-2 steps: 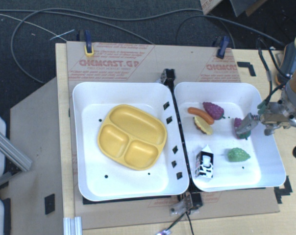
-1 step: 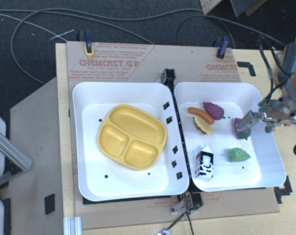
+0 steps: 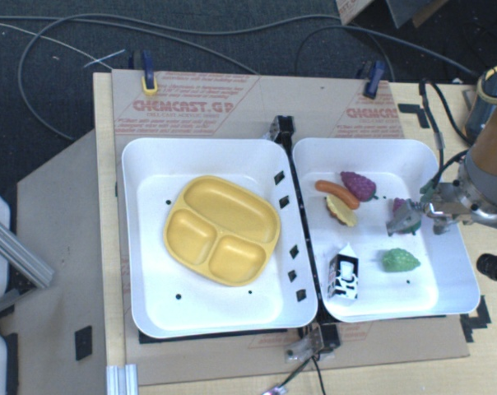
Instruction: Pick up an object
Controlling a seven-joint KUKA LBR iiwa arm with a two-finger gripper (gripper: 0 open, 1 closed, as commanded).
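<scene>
My jaws (image 3: 406,216) hang low in the right bin (image 3: 454,290), toward its right side, with my grey arm (image 3: 484,159) reaching in from the right edge of the desk (image 3: 109,220). The metal fingers there blur together into one grey clump, so I cannot tell how far apart they stand, nor whether anything sits between them. They are close above the white bin floor; whether they touch it I cannot tell.

Just near of my jaws lies a green leafy toy (image 3: 400,260), apart from them. To the left of my jaws, in the far part of the same bin, a purple bunch of grapes (image 3: 359,185) rests touching an orange hot dog (image 3: 337,193), and a yellow-and-brown piece of toy food (image 3: 341,211) lies just beside those. Near the bin's front left corner stands a small black-and-white carton (image 3: 344,276).

The left bin (image 3: 141,245) bears a yellow divided plate (image 3: 222,230), well apart from my jaws.
</scene>
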